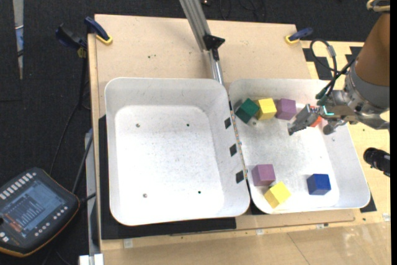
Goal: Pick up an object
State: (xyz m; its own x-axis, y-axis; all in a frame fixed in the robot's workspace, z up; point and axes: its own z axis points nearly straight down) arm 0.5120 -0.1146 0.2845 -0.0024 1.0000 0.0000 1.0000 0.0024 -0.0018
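The right bin (347,161) holds several cubes. A green cube (248,110), a yellow cube (267,108) and a purple cube (286,108) sit in a row near its far edge. Another purple cube (263,174), a yellow cube (276,193) and a blue cube (318,184) lie near the front. My gripper (312,126) hangs over the bin's right middle, just right of the far purple cube, with its fingers spread apart. A small red-orange patch (316,121) shows between them; I cannot tell whether it is an object or part of the gripper.
The left bin (167,152) stands beside the right one, sharing a raised rim (236,146). A metal pole (189,0) slants down to the bins' far junction. A teach pendant (28,211) lies off the bench at the lower left.
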